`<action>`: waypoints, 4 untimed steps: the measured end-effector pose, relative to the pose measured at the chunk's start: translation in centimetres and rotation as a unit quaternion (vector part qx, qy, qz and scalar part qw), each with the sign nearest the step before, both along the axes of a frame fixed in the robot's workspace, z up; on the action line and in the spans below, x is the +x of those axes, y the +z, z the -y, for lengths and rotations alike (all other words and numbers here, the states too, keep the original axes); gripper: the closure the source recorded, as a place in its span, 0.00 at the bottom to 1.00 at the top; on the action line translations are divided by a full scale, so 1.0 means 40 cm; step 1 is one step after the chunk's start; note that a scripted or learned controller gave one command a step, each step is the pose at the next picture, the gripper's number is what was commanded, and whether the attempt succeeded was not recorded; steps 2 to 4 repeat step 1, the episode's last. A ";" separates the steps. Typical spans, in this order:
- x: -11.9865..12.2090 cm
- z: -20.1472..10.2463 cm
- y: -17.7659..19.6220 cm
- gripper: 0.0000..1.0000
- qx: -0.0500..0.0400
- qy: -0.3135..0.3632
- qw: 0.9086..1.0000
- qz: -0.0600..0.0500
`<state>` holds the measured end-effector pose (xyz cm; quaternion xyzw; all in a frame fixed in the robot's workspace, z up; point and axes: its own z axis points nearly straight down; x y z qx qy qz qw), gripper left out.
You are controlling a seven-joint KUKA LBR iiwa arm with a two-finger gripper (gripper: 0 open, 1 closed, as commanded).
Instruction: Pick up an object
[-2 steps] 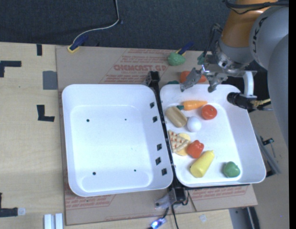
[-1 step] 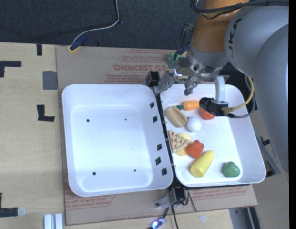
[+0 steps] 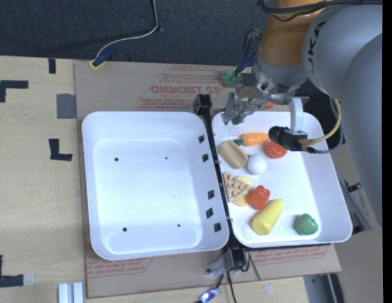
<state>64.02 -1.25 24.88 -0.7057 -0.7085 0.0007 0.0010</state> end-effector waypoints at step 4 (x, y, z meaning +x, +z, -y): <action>0.067 -0.097 0.567 1.00 0.000 0.001 1.000 0.010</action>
